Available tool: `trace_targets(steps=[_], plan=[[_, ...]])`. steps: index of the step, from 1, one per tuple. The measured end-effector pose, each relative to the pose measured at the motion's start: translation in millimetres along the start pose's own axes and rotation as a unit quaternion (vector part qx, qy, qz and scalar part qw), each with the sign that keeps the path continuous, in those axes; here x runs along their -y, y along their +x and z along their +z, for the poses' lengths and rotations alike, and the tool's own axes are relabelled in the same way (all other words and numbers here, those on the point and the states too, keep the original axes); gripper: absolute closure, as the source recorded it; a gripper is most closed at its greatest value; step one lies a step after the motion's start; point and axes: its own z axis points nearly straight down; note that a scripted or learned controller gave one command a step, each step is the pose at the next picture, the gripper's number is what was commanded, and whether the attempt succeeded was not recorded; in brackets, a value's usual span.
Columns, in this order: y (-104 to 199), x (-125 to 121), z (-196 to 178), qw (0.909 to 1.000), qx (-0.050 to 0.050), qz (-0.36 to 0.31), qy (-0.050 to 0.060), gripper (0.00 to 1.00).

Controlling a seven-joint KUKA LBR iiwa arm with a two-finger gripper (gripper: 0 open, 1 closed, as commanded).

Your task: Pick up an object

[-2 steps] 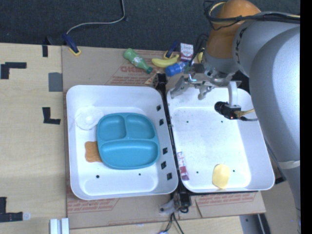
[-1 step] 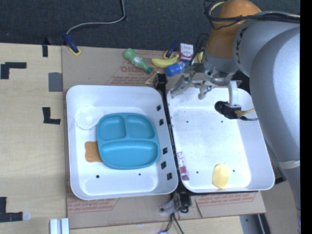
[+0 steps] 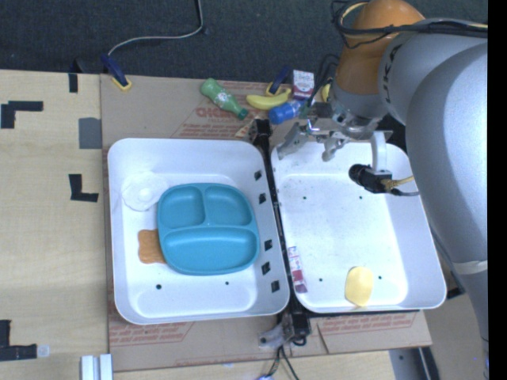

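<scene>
Cardboard-covered worktop (image 3: 158,105) carries two shallow white bins: the left bin (image 3: 127,291) holds a blue divided plastic plate (image 3: 207,228) over an orange piece (image 3: 148,246); the right bin (image 3: 396,236) holds a yellow lump (image 3: 359,285). Whether the gripper (image 3: 329,137) at its far rim is open cannot be told.

Showing white on both bins: left bin (image 3: 127,212), right bin (image 3: 412,236). Showing blue on divided plate (image 3: 207,228); orange-tan on flat piece (image 3: 147,247) beside it; clear, near-white on small cup (image 3: 139,193). Glowing pale yellow on lump (image 3: 359,285). Beyond bins, showing green on bottle (image 3: 223,98), yellow on banana (image 3: 268,100), blue on small item (image 3: 285,112). Wearing grey with orange band on arm (image 3: 372,30). Showing brown with red print on cardboard (image 3: 174,109).
</scene>
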Motion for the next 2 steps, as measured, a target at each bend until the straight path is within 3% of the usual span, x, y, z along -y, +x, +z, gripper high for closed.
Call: trace_targets(steps=[2], plan=[[0.0,0.0,0.0,1.0000,0.000,0.000,0.000,0.00]])
